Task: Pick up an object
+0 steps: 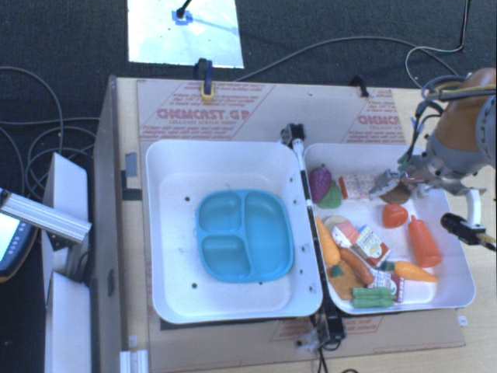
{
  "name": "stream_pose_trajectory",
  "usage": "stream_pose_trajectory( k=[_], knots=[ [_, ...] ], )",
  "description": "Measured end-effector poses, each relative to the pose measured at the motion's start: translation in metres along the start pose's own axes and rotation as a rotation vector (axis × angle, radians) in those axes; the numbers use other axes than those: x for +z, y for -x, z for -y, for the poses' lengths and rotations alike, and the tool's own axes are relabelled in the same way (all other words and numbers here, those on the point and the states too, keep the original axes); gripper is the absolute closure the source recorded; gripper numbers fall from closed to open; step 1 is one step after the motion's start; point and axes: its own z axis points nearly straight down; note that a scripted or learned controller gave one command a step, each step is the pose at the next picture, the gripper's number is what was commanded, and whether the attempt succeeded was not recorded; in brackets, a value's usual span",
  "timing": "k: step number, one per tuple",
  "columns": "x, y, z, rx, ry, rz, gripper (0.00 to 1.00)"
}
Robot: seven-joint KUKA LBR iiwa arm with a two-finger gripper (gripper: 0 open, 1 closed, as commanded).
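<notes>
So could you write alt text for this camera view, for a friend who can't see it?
A grey and orange robot arm reaches in from the right, its gripper low over the right white bin full of toy food, near a red tomato. The left white bin holds a blue divided plate.

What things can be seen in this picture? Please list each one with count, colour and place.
bins: 2, white, side by side on the bench
divided tray: 1, light blue, in the left bin
toy foods: a mixed pile, in the right bin
toy tomato: 1, red, right bin
toy bottle: 1, orange-red, right bin
toy eggplant: 1, purple, right bin, by the divider
arm: 1, grey with orange band, over the right bin
pincer: 1, over the right bin's far side
</notes>
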Motion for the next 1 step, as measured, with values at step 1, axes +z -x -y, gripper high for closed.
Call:
stream_pose_trajectory(
  k=[1],
  knots=[
    [0.014,-0.0282,0.0521,0.0,0.001,0.0,0.0]
  ],
)
